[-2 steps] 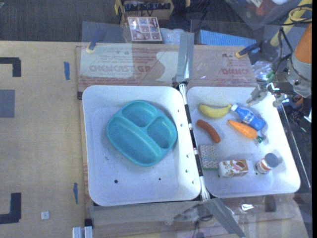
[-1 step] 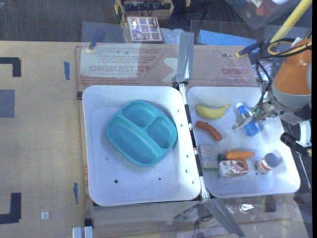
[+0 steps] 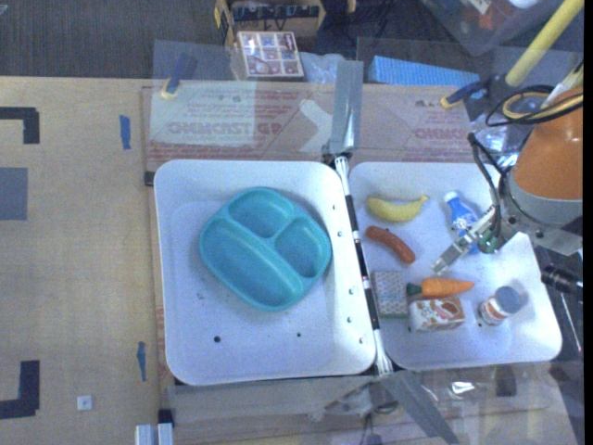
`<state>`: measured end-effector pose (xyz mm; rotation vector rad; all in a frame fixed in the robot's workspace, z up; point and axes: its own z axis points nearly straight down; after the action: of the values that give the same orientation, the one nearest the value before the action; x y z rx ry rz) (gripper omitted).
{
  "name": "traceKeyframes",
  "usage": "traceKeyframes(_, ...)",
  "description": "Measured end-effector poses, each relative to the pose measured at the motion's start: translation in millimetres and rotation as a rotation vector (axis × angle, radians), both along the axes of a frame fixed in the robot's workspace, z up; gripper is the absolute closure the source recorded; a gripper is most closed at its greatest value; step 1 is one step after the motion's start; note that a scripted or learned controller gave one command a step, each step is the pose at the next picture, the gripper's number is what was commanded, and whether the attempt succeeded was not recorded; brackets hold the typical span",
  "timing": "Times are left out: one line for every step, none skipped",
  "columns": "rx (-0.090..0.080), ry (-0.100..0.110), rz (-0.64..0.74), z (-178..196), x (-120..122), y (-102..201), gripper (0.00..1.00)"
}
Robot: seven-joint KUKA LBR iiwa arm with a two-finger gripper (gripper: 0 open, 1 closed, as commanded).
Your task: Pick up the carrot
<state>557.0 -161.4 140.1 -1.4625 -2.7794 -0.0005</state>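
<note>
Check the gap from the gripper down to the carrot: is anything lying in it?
Nothing. In the camera view, only bare white bin floor separates the gripper from the carrot just below it.

Red lettering is showing, upside down, on the clear sheet point(image 3: 243, 119) lying behind the left bin point(image 3: 176, 248); I'm making out something like "CHEMCAST" with smaller lines I cannot read. Matching red print is sitting on the sheet point(image 3: 422, 128) behind the right bin point(image 3: 547, 336), too broken to read.
</note>
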Motion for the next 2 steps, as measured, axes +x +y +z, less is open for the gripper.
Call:
traceKeyframes(-0.005,-0.017,0.35,-21,-49,37,0.0)
traceKeyframes(-0.002,-0.009,0.381,-53,-20,10,0.0)
